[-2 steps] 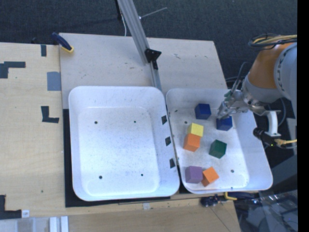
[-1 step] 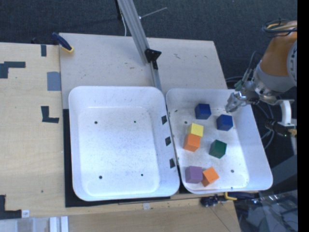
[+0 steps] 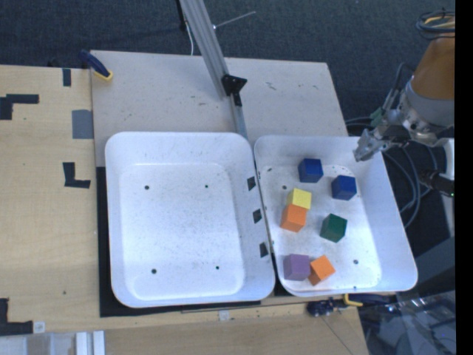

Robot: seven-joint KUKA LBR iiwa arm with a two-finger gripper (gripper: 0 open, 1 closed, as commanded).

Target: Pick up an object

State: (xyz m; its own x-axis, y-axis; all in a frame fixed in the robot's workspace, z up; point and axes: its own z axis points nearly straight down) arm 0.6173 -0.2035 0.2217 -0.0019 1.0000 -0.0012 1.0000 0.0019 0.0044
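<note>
I see the orange cube [image 3: 321, 268] at the right bin's [image 3: 388, 220] six o'clock, gripper [image 3: 363, 149] at one o'clock, grip state unclear.

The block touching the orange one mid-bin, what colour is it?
Yellow block, seen in the camera view, sitting against the orange block.

A grey metal rail [image 3: 207, 39] is slanting down from the top toward the seam between the bins, ending in a black clamp [image 3: 233, 85], while a blue-and-yellow clip [image 3: 96, 64] is lying at the far left corner of the pale surface [image 3: 155, 87], with dark tape marks [image 3: 70, 174] showing on the wooden board at the left.
</note>
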